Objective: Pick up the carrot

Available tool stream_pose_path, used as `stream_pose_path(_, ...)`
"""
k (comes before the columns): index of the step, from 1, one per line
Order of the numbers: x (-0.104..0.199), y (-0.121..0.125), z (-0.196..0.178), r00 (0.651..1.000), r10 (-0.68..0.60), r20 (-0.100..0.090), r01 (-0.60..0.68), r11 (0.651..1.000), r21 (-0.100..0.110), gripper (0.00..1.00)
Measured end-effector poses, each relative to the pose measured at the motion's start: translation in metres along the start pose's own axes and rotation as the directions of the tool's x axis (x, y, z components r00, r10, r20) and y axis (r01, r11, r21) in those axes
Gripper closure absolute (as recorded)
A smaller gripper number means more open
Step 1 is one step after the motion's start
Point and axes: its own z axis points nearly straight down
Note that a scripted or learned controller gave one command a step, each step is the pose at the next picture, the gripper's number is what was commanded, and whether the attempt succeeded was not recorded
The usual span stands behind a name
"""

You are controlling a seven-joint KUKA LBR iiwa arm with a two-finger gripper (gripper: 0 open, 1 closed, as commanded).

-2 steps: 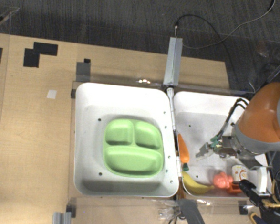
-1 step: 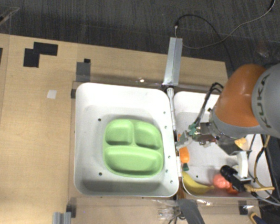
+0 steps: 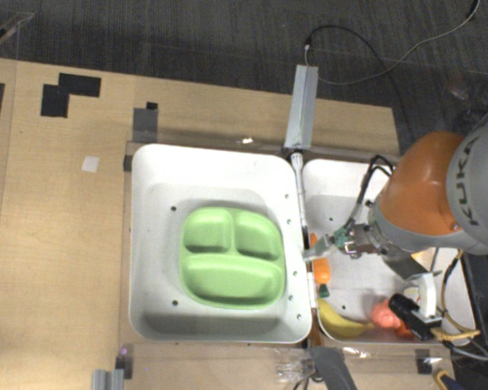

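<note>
The carrot (image 3: pixel 323 271) lies by the right bin's (image 3: pixel 345 184) left wall; the gripper (image 3: pixel 334 240) hovers just above, its state unclear. It should descend centred over the carrot, clear of the wall

A green divided plate (image 3: pixel 230 256) is seen in the left bin (image 3: pixel 154 225). In the right bin (image 3: pixel 332 184), the gripper (image 3: pixel 328 247) is lowered at the left wall, just above the carrot (image 3: pixel 322 272). A yellow banana (image 3: pixel 341 321) and a reddish item (image 3: pixel 387 315) are found near the front wall.
</note>
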Motion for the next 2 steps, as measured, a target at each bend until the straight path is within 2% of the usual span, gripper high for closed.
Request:
stream_pose_path(1,-0.0074,-0.0039,0.0089,0.998,0.069,-0.013,-0.069,0.998,-0.004,0.00)
stream_pose_path(2,-0.0120,-0.0037,0.0107,1.000,-0.009,-0.016,0.008,1.000,-0.019,0.00)
